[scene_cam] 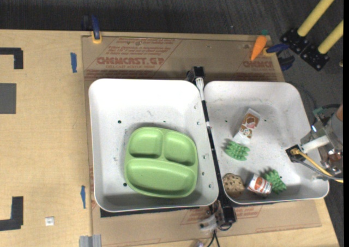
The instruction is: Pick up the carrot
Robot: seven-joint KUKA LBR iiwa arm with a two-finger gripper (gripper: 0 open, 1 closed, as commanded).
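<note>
The carrot [258, 47], small and orange with a green top, lies on the brown board behind the right bin [283, 96], outside it and beside a blue clamp. My gripper [330, 156] sits at the right bin's right rim, low in the view and partly cut off by the frame edge. It is well away from the carrot, with nothing seen in it.
The right bin holds a white and red packet [248, 123], a green spiky toy [236, 150], a cookie [233, 184] and a red and white can [260, 185] against a green piece. A green divided plate [161, 160] fills the left bin [109, 109]. Yellow poles [322, 6] stand at the back right.
</note>
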